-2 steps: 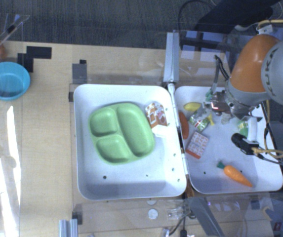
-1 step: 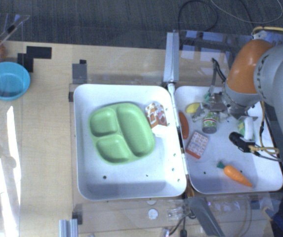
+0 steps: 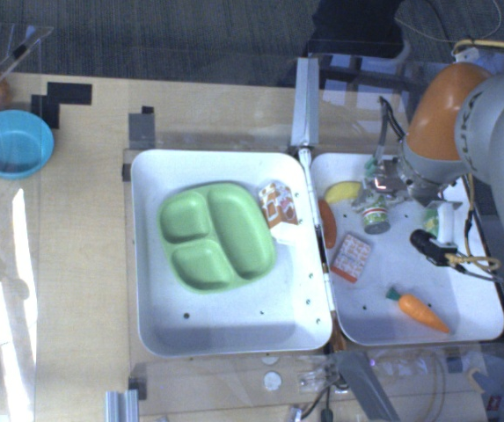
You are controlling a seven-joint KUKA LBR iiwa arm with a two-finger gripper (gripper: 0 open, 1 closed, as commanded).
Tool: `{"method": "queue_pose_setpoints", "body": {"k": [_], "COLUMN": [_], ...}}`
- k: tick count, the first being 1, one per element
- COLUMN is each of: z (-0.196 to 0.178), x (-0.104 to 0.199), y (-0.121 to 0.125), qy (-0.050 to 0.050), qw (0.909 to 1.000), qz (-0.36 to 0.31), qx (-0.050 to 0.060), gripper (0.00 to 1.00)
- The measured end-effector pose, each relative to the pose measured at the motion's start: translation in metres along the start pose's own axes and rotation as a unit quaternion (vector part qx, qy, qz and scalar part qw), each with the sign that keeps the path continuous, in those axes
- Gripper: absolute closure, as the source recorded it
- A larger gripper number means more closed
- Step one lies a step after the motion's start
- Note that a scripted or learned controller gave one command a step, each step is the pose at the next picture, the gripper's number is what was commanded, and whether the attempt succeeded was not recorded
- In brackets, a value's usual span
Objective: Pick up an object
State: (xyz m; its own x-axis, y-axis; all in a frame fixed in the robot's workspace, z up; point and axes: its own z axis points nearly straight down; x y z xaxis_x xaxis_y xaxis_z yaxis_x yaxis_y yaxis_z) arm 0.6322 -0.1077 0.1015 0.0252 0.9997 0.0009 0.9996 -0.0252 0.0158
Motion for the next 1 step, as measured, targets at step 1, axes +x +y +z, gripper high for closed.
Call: {"method": "queue_pose_setpoints", "body": {"k": [1], "z": [-0.0852], "x": [0.0558], "y": [0.0380], "qy": [0.000], "qw": [1.0000], "qz": [0.009], "qx": [0.004], "gripper": [1.00]}}
